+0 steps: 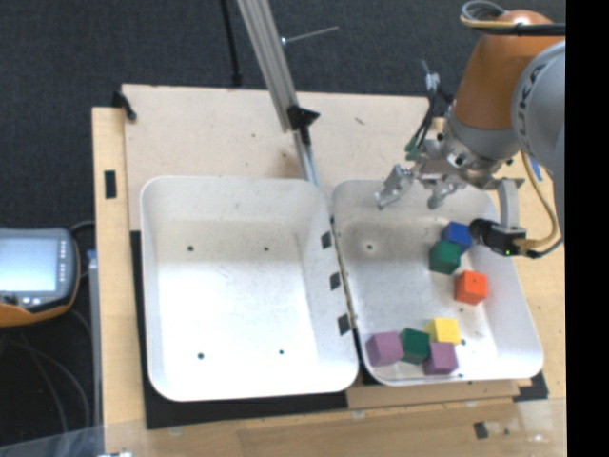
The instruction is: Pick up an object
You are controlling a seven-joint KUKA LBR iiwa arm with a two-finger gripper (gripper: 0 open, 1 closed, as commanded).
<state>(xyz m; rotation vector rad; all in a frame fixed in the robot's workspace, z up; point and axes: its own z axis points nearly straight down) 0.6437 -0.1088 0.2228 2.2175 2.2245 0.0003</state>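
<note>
A small grey monitor (36, 265) with a pale screen sits at the far left, off the bench, in an orange-edged housing. Next comes the bench (219, 131) itself, a flat sheet of light, matte board with a few dark scuffs. On it lies the left bin (152, 255), a shallow white tray of smooth plastic with rounded corners, its floor dusted with grey specks and a few dark dots. A ribbed aluminium rail (271, 60) slants down from the top and ends at a black clamp near the seam between the trays.

The right bin (381, 274) is the same smooth white shell, touching its neighbour along the middle edge. Along its near rim sits a tight cluster of small matte cubes: a purple block (384, 347), a dark green block (415, 343), a yellow block (445, 329) and a second purple block (441, 358), pressed close together. Further back on the right side are a green cube (444, 256), a blue cube (458, 234) just behind it, and an orange cube (470, 287) a little apart.

Above the tray's far edge hangs the gripper (417, 188), bare metal, its two fingers spread wide with nothing between them, clear of every cube. Behind it rises the glossy orange and grey arm (500, 74).
</note>
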